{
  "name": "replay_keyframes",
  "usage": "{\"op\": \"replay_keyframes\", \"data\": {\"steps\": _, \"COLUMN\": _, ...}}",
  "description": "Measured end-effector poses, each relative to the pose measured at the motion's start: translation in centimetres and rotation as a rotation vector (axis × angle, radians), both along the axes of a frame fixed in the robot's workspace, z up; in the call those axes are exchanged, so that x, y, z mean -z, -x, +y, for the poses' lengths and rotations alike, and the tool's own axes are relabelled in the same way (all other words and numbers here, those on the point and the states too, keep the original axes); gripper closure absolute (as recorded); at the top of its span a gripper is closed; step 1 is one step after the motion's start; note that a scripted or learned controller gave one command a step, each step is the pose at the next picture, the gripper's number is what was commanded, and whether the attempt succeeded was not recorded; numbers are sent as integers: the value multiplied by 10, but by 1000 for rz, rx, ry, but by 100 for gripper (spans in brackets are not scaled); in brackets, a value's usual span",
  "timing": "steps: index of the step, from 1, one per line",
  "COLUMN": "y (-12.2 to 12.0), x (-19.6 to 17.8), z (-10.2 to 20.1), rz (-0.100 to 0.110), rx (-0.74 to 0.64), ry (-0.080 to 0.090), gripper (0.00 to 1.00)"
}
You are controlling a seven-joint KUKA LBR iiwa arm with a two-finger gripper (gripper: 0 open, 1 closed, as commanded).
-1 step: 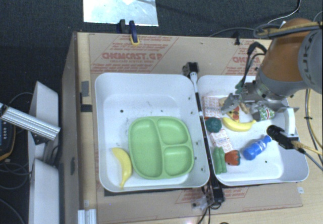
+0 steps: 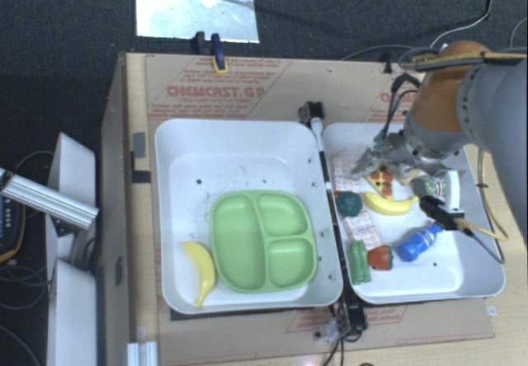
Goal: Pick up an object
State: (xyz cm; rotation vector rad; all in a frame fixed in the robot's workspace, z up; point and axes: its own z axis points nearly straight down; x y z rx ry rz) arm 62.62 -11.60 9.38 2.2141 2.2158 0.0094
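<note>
My gripper (image 2: 373, 165) hangs low over the back left part of the right bin (image 2: 462, 274). Just below it lies a small red and yellow object (image 2: 381, 184), and whether they touch is unclear. A yellow banana (image 2: 391, 205) lies in front of that. Around it are a dark teal lump (image 2: 349, 204), a blue bottle (image 2: 419, 242), a green object (image 2: 357, 261), a red object (image 2: 379, 257) and a printed packet (image 2: 360, 229). A white and green container (image 2: 437, 187) sits by the wrist.
The left bin (image 2: 186, 158) holds a green divided plate (image 2: 264, 239) and a second yellow banana (image 2: 200, 269) at its front left. The divider (image 2: 323, 171) between the bins runs close to the gripper's left. Cables (image 2: 483, 228) trail over the right bin's right side.
</note>
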Motion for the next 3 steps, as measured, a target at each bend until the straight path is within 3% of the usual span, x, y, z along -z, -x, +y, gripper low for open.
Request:
{"op": "replay_keyframes", "data": {"steps": 1, "y": -27, "x": 5, "z": -16, "rz": 2, "rx": -4, "ry": -1, "gripper": 0}}
{"op": "replay_keyframes", "data": {"steps": 2, "y": -27, "x": -6, "z": -17, "rz": 0, "rx": -5, "ry": -1, "gripper": 100}}
{"op": "replay_keyframes", "data": {"steps": 3, "y": 23, "x": -64, "z": -89, "rz": 7, "rx": 0, "ry": 1, "gripper": 100}}
